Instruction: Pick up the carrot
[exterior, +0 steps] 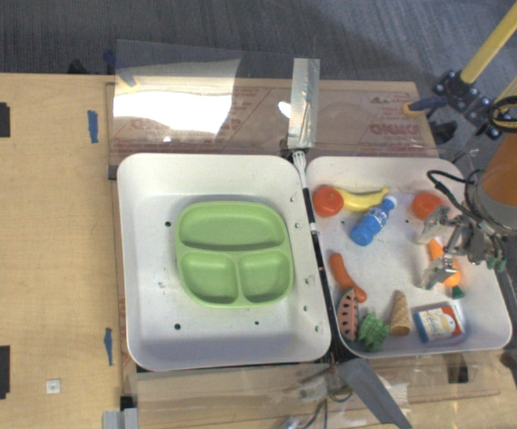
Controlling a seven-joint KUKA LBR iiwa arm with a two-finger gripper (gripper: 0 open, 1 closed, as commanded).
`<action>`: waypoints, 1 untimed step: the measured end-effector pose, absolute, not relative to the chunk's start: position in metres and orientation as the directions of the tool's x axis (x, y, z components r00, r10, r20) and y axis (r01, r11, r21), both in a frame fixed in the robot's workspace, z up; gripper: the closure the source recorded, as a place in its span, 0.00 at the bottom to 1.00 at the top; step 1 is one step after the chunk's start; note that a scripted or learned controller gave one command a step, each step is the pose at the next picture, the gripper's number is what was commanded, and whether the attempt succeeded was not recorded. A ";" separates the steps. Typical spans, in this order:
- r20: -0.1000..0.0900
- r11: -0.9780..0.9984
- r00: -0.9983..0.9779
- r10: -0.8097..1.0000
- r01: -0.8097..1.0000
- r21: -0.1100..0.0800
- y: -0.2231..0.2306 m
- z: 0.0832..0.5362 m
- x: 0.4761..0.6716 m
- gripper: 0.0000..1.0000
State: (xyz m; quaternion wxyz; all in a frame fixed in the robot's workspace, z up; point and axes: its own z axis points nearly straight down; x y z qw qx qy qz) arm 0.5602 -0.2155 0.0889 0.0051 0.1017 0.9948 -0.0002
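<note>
Here, operator, is what you have on the bench.

Left bin [142,239]: holds one green divided plate [234,251], three sections, lying flat near the middle.

Right bin [495,329]: holds the small items.
- Orange round fruit [327,201], far-left corner, touching the banana [364,198] beside it.
- Blue bottle [371,221], on its side, just below the banana.
- Red-orange sausage [342,273], slanted, near the left wall.
- Watermelon slice [348,312], below the sausage, against the left wall.
- Green spiky toy [372,332], near edge, between the watermelon slice and the cone.
- Ice-cream cone [399,314], tan, tip pointing up the view.
- Small can [438,322], on its side with a blue and white label, near-right corner.
- Red-orange round item [427,205], far right, beside the arm's cabling.
- Carrot [444,262], orange, right side of the bin, lying slanted directly at the gripper.

Gripper [444,266]: lowered over the right side of the right bin, at the carrot. You cannot tell how its fingers stand, nor whether the carrot is pinched or merely beside them; metal parts and cables crowd that spot.
</note>
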 end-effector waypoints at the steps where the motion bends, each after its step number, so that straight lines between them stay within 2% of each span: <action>1: -0.022 0.980 -0.980 0.200 0.200 -0.001 -0.215 0.103 0.564 1.00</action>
